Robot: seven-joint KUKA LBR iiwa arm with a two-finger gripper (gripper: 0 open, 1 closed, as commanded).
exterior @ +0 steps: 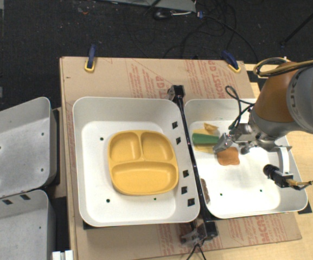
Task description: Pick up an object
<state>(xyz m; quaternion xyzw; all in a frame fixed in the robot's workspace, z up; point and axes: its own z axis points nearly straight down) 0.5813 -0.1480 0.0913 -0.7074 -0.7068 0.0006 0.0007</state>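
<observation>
In the right bin (254, 199) a green block (204, 140) lies near the left wall, with a small yellow piece (210, 128) just behind it. An orange-brown lump (229, 157) rests a little to the right of the green block. My gripper (225, 143) hangs low over the bin, its tip between the green block's right end and the top of the orange-brown lump. Whether it touches either one is unclear. The grey arm with its orange band (275, 99) comes in from the right.
The left bin (91, 199) holds a yellow divided plate (143, 162) in its middle. A black divider (190, 156) runs between the two bins. Bare white floor fills the right bin's front half. Grey metal trays (15, 145) sit off the bench at left.
</observation>
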